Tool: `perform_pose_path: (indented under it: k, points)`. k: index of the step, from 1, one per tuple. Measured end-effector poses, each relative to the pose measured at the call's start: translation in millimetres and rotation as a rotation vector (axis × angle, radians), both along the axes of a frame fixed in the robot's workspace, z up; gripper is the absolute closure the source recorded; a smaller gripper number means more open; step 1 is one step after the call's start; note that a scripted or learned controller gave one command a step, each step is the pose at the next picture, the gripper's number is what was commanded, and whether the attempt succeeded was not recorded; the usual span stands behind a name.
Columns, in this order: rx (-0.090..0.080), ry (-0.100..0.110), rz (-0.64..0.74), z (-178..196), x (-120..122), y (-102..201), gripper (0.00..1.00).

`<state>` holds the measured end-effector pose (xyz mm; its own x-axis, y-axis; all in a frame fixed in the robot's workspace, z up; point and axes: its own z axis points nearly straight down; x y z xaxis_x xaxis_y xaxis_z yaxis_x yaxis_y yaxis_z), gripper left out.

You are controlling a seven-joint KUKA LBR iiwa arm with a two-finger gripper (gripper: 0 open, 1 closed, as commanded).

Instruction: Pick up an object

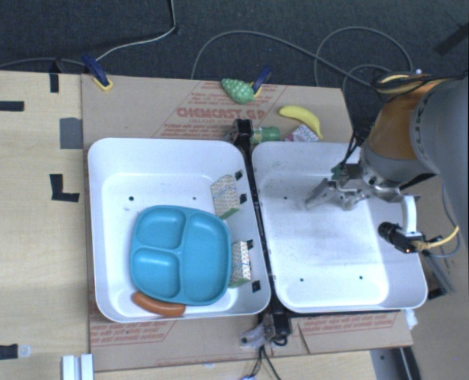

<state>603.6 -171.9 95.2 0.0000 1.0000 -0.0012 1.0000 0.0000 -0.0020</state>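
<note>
The two-finger gripper (pixel 314 199) hangs over the right-hand shallow white plastic bin (pixel 329 287), its thin grey metal fingers (pixel 323 191) pointing left; they are small and blurred, and whether they are spread or pressed together cannot be told. Nothing can be seen between them. Behind it the grey arm with its orange band (pixel 397 125) is cut off at the right of the view, and a black cable (pixel 353 70) loops up from it across the dark floor.

The floor of that bin looks smooth and faintly scuffed. In the left-hand shallow white plastic bin (pixel 112 180) lies a light blue three-compartment plastic plate (pixel 179 253), rounded at the corners. An orange sausage-shaped toy (pixel 159 305) lies just below the plate, partly tucked under its rim. Two small patterned packets (pixel 226 193) sit by the plate's right side, the lower one partly hidden by the plate; their print is too small to read.

Above the bins, on the brown cardboard sheet (pixel 139 109), lie a yellow plastic banana (pixel 301 119) and a green bumpy toy (pixel 238 89), with a further small green and pink clutter near the bins' join, hard to make out. Red print on the cardboard reads "CHEMCAST GP". Blue clamps hold the sheet's top edge to the pale wooden bench (pixel 20 228).
</note>
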Motion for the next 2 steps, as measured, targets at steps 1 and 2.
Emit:
perform_pose_path:
  k: [1, 2]
  points:
    - [0.001, -0.005, 0.003, -9.7, 65.7, 70.5, 0.0]
    - [-0.001, -0.004, 0.002, -9.6, 65.5, 69.1, 0.0]
